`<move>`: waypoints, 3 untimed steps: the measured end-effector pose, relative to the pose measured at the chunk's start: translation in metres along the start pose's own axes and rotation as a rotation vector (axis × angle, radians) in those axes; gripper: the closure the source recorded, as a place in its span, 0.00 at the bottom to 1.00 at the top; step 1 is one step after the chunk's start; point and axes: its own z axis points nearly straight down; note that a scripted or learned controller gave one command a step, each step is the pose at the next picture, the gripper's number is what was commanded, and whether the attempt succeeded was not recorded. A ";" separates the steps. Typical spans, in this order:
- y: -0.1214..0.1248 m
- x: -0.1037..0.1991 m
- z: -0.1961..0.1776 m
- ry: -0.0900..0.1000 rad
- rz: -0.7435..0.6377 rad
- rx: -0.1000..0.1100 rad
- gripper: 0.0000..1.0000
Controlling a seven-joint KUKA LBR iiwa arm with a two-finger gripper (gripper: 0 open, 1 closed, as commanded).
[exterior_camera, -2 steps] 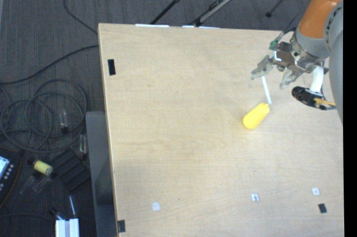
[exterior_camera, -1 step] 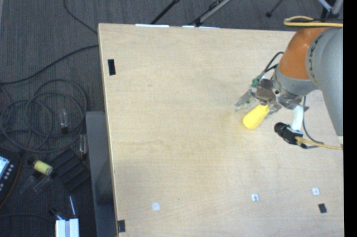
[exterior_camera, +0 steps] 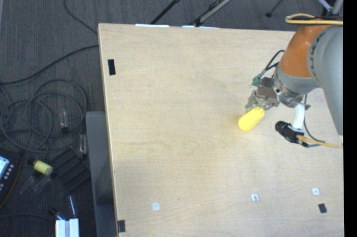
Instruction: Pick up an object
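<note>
A: Camera view, item one: yellow cylinder (exterior_camera: 251, 119), lying tilted on the bench (exterior_camera: 178, 119).
B: Gripper (exterior_camera: 262, 101)?
A: Just above the cylinder's upper end, at or touching it. Open or closed: cannot tell.
B: Risk?
A: Probably an end-on contact; the rounded cylinder could roll or skid aside.

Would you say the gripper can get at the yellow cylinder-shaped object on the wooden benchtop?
Probably yes: the gripper sits right at the upper end of the yellow cylinder-shaped object, and nothing else lies near it on the wooden benchtop.
</note>
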 end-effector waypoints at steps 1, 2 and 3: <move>0.044 0.058 -0.117 -0.006 -0.056 -0.005 1.00; 0.044 0.057 -0.117 -0.006 -0.055 -0.004 0.00; 0.044 0.058 -0.126 -0.010 -0.056 -0.003 1.00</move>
